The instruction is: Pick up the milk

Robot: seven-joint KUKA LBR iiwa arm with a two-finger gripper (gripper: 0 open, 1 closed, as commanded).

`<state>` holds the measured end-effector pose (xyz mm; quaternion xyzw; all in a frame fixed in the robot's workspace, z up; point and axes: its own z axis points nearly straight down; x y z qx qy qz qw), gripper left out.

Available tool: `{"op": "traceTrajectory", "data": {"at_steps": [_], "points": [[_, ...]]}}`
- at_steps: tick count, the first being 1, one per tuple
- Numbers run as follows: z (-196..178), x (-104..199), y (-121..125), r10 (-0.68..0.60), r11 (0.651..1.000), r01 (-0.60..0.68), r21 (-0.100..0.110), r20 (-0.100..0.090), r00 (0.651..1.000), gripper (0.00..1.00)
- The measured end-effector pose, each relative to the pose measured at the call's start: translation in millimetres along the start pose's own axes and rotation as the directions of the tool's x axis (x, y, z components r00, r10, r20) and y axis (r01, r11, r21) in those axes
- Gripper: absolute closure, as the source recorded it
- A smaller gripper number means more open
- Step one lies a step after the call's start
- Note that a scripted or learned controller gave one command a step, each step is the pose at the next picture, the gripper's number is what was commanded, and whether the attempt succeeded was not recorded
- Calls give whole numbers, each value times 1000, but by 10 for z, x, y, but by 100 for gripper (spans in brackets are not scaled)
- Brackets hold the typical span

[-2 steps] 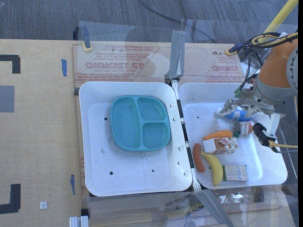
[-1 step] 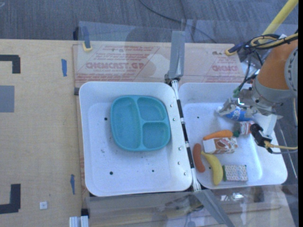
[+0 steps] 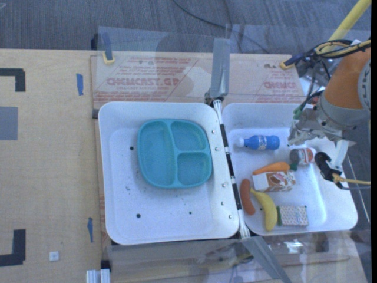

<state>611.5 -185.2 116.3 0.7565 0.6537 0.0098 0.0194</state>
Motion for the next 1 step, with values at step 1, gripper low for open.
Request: {"op": "traceTrajectory", "data": {"at_steps": [1], "points": [[1, 0, -1, 0, 1000, 0, 0, 0, 1000, 0]]}}
